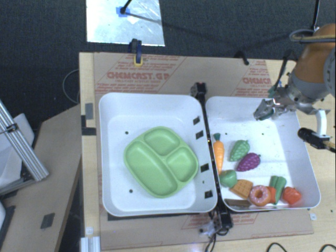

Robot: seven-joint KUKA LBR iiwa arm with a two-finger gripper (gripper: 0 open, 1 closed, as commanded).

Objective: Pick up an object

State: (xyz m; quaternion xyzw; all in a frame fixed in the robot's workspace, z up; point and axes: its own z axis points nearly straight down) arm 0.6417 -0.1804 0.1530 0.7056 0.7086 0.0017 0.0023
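Two white bins (pixel 157 106), jaws (pixel 264 112) above right bin's far edge.

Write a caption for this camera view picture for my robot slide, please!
Robot gripper hovers over the right bin of toy food, beside a left bin holding a green divided plate.

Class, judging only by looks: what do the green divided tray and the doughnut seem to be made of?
Green divided tray: probably moulded plastic, matte pale green, smooth rounded compartments. Doughnut: likely toy plastic, pink icing look with slight sheen; too small to be sure.
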